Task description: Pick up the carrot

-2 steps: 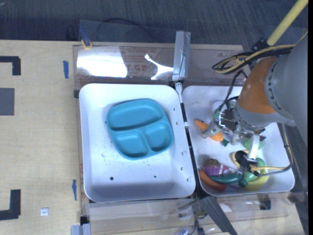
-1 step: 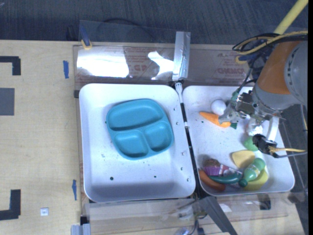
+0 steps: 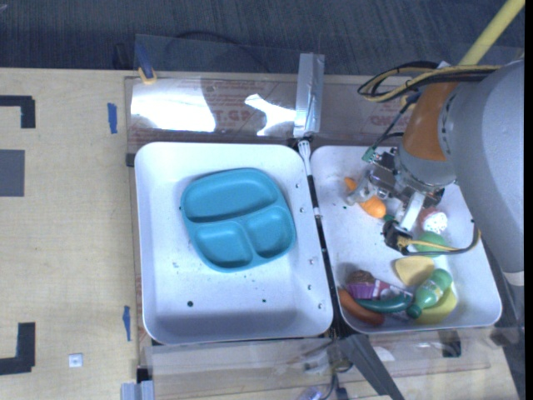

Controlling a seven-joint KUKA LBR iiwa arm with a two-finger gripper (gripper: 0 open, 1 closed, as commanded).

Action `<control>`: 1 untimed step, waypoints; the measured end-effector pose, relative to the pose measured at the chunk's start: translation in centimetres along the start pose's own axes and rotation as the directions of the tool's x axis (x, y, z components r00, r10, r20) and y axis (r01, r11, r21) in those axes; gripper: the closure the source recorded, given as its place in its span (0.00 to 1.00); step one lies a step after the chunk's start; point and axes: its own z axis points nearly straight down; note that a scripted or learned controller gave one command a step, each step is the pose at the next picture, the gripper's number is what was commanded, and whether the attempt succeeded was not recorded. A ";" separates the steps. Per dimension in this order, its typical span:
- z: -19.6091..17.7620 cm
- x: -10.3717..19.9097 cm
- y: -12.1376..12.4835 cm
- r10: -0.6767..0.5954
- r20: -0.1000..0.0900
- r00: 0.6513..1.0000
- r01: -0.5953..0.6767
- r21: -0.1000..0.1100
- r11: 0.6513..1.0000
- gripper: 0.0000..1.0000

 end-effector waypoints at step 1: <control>-0.8 0.0 -0.2 -0.004 0.004 1.000 0.004 0.009 1.000 1.00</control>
